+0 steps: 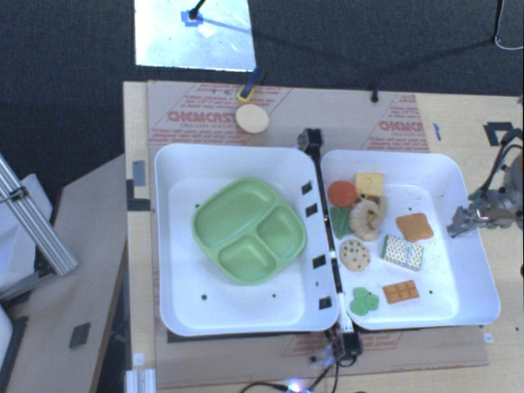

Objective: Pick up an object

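Right by my claw (455,224), past the right bin's (468,260) rim, I can't tell how it is set. Closest sits the orange cracker (414,226), then the patterned block (404,252). I should drop slowly over the cracker. Farthest away lies the green tray (249,230).

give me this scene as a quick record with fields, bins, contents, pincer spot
left bin: shallow white bin holding a light green three-compartment plastic plate
right bin: shallow white bin holding small toy foods
right bin items: red round piece, yellow block, beige ring-shaped pastry, speckled round cookie, orange toast-like slab, patterned white-green square, green leafy piece, orange cracker
outside bins: tan round disc on the board behind the left bin
pincer: pincer at the right bin's right edge, nothing seen between it
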Available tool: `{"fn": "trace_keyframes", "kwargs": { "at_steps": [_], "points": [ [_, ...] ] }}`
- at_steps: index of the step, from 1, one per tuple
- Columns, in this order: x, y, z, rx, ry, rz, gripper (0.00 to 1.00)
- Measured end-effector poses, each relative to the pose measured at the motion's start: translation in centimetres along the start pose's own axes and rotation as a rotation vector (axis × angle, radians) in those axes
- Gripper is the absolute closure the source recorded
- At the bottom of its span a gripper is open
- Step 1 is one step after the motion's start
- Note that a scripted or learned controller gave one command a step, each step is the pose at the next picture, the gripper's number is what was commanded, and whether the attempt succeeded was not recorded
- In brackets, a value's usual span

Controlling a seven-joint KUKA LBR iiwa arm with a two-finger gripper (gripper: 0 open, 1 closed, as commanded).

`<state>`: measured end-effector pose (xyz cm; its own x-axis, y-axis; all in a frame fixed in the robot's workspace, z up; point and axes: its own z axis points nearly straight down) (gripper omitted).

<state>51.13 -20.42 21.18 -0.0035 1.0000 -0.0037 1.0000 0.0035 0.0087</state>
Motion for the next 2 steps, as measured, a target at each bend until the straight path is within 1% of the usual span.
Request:
{"fn": "trace_keyframes", "kwargs": {
  "at_steps": [1,2],
  "points": [
    [0.0,0.1,-1.4,0.004,0.002,-0.001,1.0],
    [4.3,2.8,-0.4,0.005,0.004,-0.005,1.0]
  ]
}}
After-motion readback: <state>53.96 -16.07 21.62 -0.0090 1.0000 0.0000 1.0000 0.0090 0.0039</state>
